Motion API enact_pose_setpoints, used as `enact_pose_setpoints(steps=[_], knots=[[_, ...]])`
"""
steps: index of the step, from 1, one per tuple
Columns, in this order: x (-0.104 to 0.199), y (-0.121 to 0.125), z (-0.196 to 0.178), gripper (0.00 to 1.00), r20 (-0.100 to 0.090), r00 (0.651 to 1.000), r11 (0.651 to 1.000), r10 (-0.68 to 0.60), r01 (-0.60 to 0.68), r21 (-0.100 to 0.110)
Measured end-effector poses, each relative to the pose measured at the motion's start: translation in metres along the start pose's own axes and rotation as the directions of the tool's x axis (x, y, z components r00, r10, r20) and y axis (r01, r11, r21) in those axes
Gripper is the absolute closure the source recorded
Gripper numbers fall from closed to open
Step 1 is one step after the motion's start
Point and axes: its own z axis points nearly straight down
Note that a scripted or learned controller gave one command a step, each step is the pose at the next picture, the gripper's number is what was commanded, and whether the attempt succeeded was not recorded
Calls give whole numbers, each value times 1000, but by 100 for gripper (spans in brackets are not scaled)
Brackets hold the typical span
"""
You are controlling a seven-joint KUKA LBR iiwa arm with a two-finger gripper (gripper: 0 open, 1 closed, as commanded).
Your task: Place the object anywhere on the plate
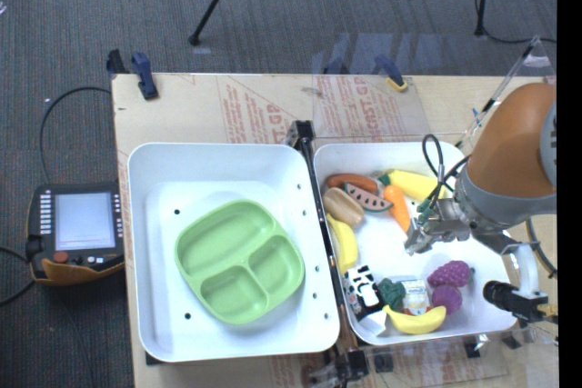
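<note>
Hovering low in the right white bin [498,309], gripper [420,236] beside a glossy orange plastic carrot [397,206]; finger spacing cannot be told. Smooth green three-compartment plate [239,262] sits in the left white bin [150,195].

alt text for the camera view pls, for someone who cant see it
A grey and orange robot arm reaches from the right, its gripper low over the right bin, which holds toy food: bananas, a carrot, purple grapes, a watermelon slice. In the left bin lies a green divided plate with nothing on it.
</note>
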Motion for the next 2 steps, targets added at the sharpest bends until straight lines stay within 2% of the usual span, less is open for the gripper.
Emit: enact_pose_setpoints(steps=[1,2], knots=[[84,-26,-34,100,3,984,984,179,-179,-6],[136,-24,-149,100,3,985,985,172,-172,-15]])
